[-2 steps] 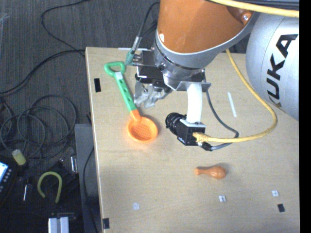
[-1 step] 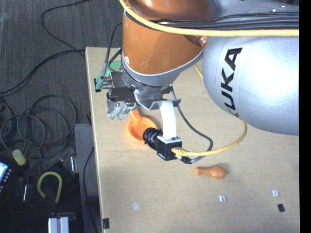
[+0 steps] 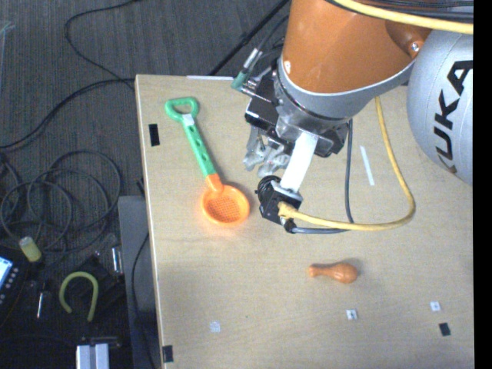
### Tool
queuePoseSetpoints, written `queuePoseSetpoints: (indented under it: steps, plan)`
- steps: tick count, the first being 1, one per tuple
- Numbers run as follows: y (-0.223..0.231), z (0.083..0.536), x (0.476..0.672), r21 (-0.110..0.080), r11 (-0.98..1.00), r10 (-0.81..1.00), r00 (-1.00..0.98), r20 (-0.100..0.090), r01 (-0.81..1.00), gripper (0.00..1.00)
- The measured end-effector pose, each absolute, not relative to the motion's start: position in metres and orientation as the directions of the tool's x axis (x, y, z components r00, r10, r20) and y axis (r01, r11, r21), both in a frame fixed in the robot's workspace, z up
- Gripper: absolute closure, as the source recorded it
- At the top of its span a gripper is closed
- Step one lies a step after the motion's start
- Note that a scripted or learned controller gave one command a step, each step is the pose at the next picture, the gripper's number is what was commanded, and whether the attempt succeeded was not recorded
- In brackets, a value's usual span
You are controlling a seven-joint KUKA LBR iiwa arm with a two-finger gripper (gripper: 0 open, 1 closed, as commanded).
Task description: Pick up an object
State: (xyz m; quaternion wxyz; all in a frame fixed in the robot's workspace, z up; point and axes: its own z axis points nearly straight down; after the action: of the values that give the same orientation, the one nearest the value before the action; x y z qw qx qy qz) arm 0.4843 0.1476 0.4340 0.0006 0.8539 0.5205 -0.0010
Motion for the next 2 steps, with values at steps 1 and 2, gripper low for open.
queuePoseSetpoints:
  steps: [1, 2]
  plan:
    - [0.1475, 0.4427, 0.4850, -0.001, -0.459, 0.888, 0.459, -0.006, 0.888, 1.00]
    - [0.1471, 0.4514, 0.4856, -0.002, -0.461, 0.887, 0.461, -0.010, 0.887, 1.00]
